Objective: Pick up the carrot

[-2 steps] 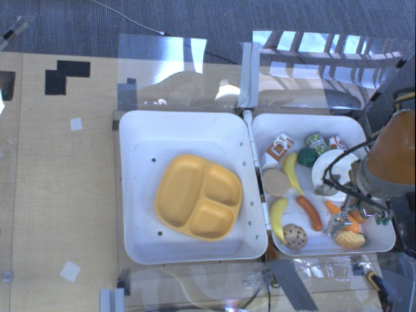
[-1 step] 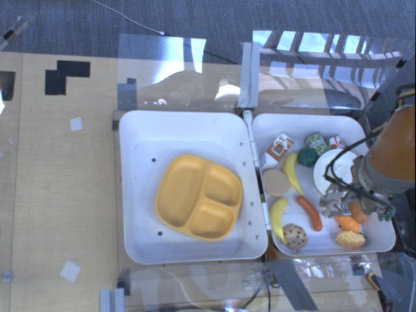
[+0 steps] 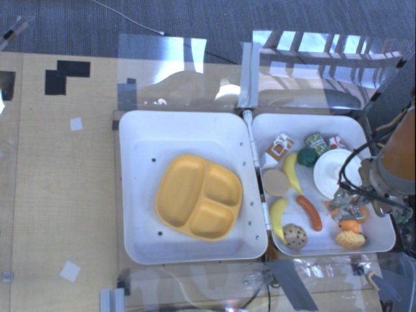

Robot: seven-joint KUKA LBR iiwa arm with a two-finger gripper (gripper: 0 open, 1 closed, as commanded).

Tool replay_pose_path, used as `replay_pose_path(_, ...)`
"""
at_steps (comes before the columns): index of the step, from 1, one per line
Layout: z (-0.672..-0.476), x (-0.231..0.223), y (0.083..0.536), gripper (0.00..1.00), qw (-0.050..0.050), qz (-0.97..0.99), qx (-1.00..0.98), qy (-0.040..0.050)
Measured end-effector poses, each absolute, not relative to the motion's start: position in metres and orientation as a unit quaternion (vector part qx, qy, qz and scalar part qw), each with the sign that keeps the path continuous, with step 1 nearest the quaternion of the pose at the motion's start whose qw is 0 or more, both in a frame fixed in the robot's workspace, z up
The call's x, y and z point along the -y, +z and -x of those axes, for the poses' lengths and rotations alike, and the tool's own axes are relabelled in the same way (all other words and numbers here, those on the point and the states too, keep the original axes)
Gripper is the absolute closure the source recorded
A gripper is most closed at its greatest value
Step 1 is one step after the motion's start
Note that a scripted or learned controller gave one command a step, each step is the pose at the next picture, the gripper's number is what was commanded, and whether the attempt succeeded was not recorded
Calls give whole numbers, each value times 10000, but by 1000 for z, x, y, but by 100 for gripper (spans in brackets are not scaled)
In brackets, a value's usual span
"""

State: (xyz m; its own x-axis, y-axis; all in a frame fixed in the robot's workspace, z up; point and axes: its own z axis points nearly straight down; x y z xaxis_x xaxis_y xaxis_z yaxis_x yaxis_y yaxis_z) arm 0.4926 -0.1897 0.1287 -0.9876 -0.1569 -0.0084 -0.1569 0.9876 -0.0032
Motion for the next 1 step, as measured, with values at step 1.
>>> replay_pose_path(1,-495,137,109,100,43,1421,-9898,-3)
